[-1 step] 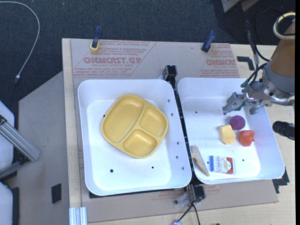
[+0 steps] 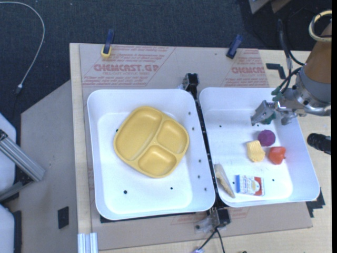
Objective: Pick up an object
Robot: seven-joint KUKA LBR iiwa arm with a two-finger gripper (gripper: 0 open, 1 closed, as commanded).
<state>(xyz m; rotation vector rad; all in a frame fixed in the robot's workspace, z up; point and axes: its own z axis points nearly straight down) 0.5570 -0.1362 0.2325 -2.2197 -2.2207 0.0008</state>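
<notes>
The gripper [image 2: 274, 115] hangs over the right bin [image 2: 226, 104] at its 1 o'clock corner; whether it is spread or pinched, I cannot tell. Just beyond it at 6 o'clock lie a purple ball [image 2: 267, 137], a yellow block [image 2: 256, 152] and a red piece [image 2: 277, 154]. The left bin [image 2: 100, 120] holds a yellow divided plate [image 2: 151, 140].

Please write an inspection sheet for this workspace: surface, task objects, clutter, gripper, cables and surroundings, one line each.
Surface: bench board with left bin and right bin side by side.
Job's things: purple ball, yellow block, red piece, small carton, all in right bin.
Clutter: yellow divided plate in left bin.
Grippers: gripper above right bin's far side, holding nothing visible.
Cables: white cable on floor at left.
Surroundings: dark carpet; two clamps on far edge.
</notes>
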